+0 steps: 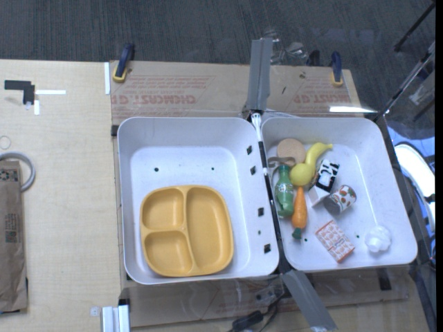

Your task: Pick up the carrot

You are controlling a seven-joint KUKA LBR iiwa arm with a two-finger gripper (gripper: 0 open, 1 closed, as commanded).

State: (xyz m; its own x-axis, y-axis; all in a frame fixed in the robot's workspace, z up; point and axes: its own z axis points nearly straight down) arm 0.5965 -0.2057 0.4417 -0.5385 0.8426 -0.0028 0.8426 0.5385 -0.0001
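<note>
One carrot [299,209] lies in the right bin [363,147]; tool's grip cannot be told.

**Single fixed overhead camera**

One view, mounted above the surface [55,185], looking down at a slant. Mid distance: both white bins fit whole, left bin [131,151] and right bin [377,151] side by side near centre. Dark floor [208,12] along the top edge, so the camera tilts toward the far side.

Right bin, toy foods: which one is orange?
The carrot, an orange taper lying beside the green bottle in the right bin. The squash above it is yellow; the small can is red and white.
</note>
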